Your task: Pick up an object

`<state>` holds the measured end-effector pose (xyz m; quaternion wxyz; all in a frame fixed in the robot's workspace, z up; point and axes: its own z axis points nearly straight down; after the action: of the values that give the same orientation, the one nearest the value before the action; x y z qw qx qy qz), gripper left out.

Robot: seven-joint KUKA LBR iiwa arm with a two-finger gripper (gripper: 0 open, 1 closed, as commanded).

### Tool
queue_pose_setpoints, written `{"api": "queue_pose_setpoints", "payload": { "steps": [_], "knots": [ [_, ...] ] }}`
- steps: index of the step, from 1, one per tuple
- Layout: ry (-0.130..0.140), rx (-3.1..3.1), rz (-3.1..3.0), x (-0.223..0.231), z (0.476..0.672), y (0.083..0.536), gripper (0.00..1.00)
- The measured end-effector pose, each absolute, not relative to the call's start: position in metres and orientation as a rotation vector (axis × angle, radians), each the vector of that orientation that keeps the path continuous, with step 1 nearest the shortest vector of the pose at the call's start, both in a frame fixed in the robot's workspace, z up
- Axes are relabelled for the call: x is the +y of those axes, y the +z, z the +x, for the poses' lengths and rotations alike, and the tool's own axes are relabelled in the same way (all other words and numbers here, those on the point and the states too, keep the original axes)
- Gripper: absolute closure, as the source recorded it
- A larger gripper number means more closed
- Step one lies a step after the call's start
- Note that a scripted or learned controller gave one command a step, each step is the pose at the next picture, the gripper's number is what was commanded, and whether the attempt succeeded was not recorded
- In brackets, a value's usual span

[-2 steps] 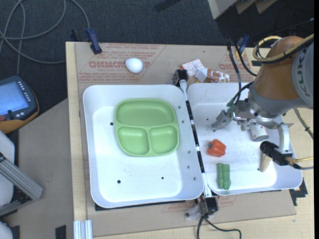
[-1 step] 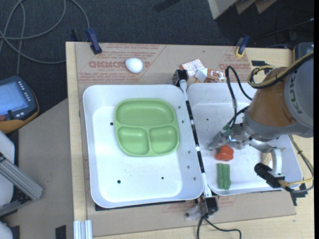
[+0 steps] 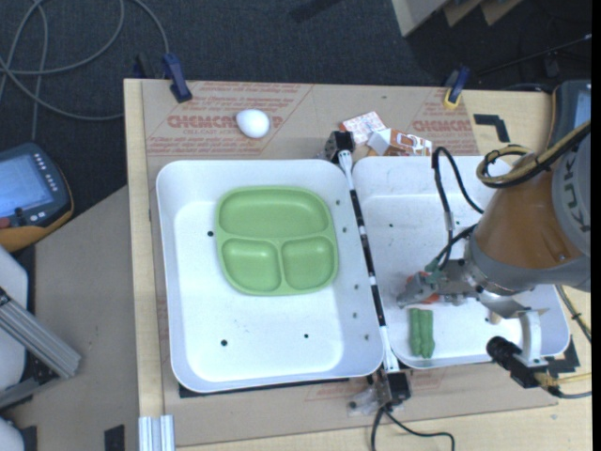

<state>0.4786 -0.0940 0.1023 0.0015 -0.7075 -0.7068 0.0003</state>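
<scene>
Gripper (image 3: 416, 292) hangs low over the right bin (image 3: 404, 191), near its middle and towards the divider between the two bins; whether it is wide, narrow or holding anything cannot be told, since the tips blur into a small grey, red and green cluster under the wrist. Behind it, the grey arm with its orange band (image 3: 526, 228) fills the right side of that bin, and black cables loop over it from above. Just below the gripper, apart from it by a narrow strip of white floor, a green oblong object (image 3: 422, 332) lies lengthwise near the bin's front edge, flat on the floor. In the left bin (image 3: 188, 280) sits a light green divided plate (image 3: 278, 240), with one wide compartment at the back and two smaller ones in front; it rests in the back half of that bin. Behind the bins, on the cardboard sheet (image 3: 207, 120), a white egg-shaped thing (image 3: 252, 122) lies alone, and some small printed packets (image 3: 380, 137) lie near the back rim of the right bin.
</scene>
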Motion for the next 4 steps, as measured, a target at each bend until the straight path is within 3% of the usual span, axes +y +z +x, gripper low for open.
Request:
{"api": "queue_pose_setpoints", "payload": {
  "steps": [1, 2, 3, 4],
  "knots": [
    [0.002, -2.218, -2.220, -0.092, 0.478, 0.084, 0.00],
    [0.000, -2.218, -2.223, -0.092, 0.479, 0.094, 1.00],
    [0.000, -2.218, -2.222, -0.092, 0.479, 0.094, 0.00],
    [0.000, -2.222, -2.222, -0.095, 0.506, 0.084, 0.00]
  ]
}}
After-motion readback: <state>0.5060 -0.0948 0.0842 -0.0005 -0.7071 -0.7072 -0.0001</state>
